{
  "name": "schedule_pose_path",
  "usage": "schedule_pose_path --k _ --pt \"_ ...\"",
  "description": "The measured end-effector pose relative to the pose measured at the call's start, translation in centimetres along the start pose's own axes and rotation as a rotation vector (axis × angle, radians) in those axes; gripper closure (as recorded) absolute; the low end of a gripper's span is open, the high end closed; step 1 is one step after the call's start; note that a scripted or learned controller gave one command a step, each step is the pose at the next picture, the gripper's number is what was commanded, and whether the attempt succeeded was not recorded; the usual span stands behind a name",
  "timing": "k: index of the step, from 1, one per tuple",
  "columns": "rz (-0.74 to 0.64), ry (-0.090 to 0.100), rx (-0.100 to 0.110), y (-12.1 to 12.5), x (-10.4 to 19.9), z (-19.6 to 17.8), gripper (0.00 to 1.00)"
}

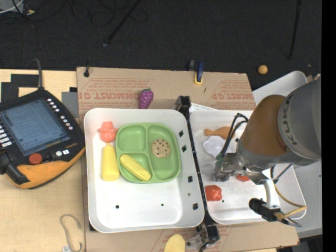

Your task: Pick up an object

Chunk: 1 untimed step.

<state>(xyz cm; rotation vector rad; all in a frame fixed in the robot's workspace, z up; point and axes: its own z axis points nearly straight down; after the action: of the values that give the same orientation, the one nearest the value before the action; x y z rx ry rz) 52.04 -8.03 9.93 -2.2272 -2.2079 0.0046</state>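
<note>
While the grey arm with the orange band is reached in from the right, its pincer is seen lowered into the right shallow white bin; how far it is opened cannot be told, since it is viewed from above and is partly hidden by the wrist. Nothing can be made out as held by it. A small red rounded toy is seen lying just below the pincer on the bin floor, apart from it, and a tan drumstick-shaped toy is placed above it near the bin's upper edge. In the left white bin, a green divided plastic tray is set, by which a yellow corn cob and a round speckled cookie are carried. A yellow bottle-shaped toy is laid beside the tray.
</note>
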Motion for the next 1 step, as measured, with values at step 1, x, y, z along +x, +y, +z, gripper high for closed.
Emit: schedule_pose_path --k 1 --pt "-0.003 -0.002 -0.006 -0.33 -0.77 -4.44 1.00"
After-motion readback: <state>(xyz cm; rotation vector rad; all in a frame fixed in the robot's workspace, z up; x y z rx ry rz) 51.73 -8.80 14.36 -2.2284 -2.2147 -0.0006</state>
